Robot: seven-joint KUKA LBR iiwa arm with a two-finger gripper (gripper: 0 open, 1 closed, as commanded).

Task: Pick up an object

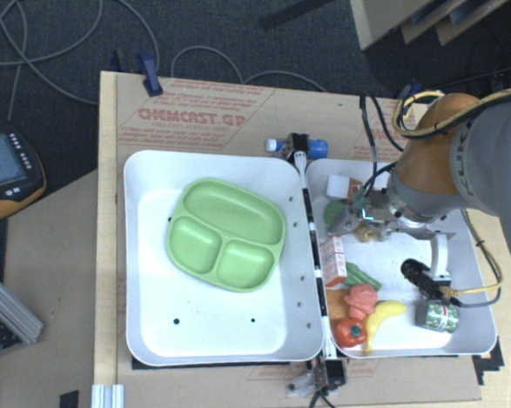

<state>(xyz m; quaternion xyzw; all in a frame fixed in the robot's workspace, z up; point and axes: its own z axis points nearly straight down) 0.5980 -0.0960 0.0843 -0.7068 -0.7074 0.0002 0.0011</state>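
The right bin point(478, 332) holds several small objects. Along its left side lie a white block point(338, 185), a green item point(333, 214) and a red-and-white packet point(333, 257). Toward the front sit a green vegetable point(361, 277), a pink-red piece point(362, 297), a yellow banana point(386, 312), a red tomato point(349, 333) and a green can point(440, 318). My gripper point(370, 219) is low over the back left of this bin, just right of the green item. The wrist covers whatever is beneath it.
The left bin point(143, 313) carries a light green divided plate point(226, 234). A blue-and-white clip point(294, 146) sits at the back where the two bins meet. Cables lie on the dark floor behind the bench.
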